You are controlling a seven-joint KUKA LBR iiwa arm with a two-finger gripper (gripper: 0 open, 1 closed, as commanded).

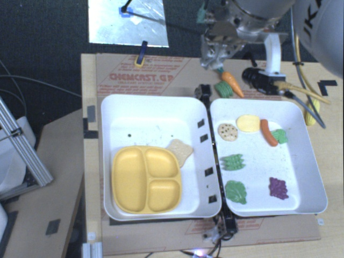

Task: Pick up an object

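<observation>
My gripper (pixel 216 63) hangs beyond the far edge of the right bin (pixel 301 160), near the seam between the two bins. Just below and to its right is a toy carrot (pixel 233 83), orange with green leaves, lying at a slant over the cardboard behind the bin. The carrot's near tip sits close under the gripper; I cannot tell whether the two touch. In the right bin lie a cookie (pixel 228 131), a yellow disc (pixel 248 123), an orange sausage (pixel 267 131) against a green leaf (pixel 280 137), green beans (pixel 232 162), a broccoli piece (pixel 235 191) and purple grapes (pixel 278 187).
The left bin (pixel 145 112) holds a yellow divided plate (pixel 146 178) with a slice of toast (pixel 179 150) at its far right corner. A shiny sheet (pixel 129 15) lies on the dark floor at the back. A blue and yellow clip (pixel 141 54) sits on the cardboard.
</observation>
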